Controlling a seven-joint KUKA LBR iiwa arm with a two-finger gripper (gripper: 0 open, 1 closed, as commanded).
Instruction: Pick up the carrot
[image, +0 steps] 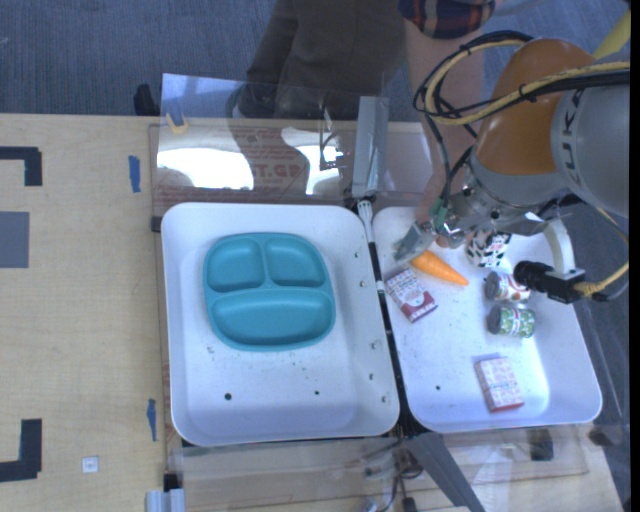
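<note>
hand (428, 236) above carrot (441, 267) in right bin (560, 400); grip state unclear.

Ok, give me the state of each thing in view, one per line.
Carrot: lying flat in the right bin, near its back edge, not lifted.
End effector: low over the bin's back edge, just behind the carrot.
Plate: upright in the left bin, compartments bare.
Can: on its side in the right bin.
Red carton: lying flat beside the carrot.
Pink box: lying flat near the front.
</note>
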